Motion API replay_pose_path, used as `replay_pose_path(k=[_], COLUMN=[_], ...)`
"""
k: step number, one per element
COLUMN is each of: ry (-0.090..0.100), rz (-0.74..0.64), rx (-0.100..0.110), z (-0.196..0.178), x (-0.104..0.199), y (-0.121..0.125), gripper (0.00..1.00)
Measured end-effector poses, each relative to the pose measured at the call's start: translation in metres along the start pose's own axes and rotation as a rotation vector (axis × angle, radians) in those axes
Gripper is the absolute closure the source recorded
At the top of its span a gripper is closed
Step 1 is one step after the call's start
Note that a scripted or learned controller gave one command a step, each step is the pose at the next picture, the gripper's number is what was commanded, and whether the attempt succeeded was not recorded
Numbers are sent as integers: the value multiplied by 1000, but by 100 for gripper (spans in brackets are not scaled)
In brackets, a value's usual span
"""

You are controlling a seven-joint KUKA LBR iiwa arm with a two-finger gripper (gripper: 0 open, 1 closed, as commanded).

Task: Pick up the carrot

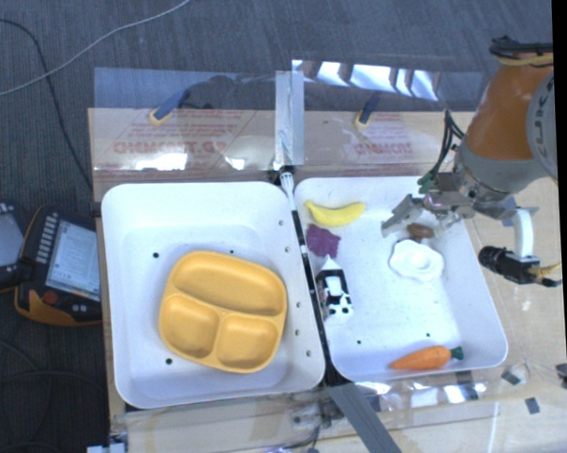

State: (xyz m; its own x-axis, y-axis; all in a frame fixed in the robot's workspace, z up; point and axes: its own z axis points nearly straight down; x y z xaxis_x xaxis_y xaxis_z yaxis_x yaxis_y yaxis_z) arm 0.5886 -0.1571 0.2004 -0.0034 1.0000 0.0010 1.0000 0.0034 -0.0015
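Observation:
The carrot [422,358], orange with a small green top at its right end, lies near the front edge of the right bin [474,297]. My gripper [420,220] hangs over the back right of that bin, well behind the carrot, above a small brown item [419,232] and a white fried-egg toy [415,260]. Its fingers spread apart, with nothing held between them.
In the right bin also lie a yellow banana [335,212], a purple grape bunch [323,240] and a black-and-white cow toy [333,293] along the left wall. The left bin [126,275] holds a yellow divided plate [221,310]. A teach pendant [55,264] sits left of the bench.

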Motion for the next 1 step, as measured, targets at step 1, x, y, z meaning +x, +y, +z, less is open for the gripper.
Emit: replay_pose_path(k=[1], ry=[-2], rz=[97], rx=[1], z=[42], x=[-1], y=[-60], gripper=[0])
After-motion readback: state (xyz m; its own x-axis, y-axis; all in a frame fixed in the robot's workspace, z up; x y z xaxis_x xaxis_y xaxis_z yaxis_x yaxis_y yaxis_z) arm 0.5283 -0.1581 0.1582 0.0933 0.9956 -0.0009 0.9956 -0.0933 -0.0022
